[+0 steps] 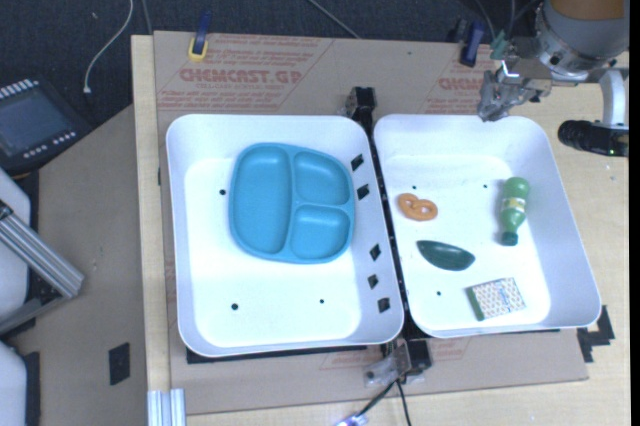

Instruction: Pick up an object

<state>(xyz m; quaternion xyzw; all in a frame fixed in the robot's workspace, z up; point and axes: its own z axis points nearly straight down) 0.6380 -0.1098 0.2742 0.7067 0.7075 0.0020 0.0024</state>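
The right bin [560, 214] holds an orange pretzel-shaped piece [417, 207], a small green bottle [513, 207], a dark green oval object [445, 255] and a patterned flat packet [496, 297]. My gripper [497, 102] hangs above the far rim of the right bin, well apart from all of these. Nothing shows between its fingers.
A blue divided plate [292, 202] lies in the left bin [200, 244]. Black clips line the seam between the bins [372, 214]. Clamps [200, 45] hold the cardboard bench top, and cables run across the dark floor behind.
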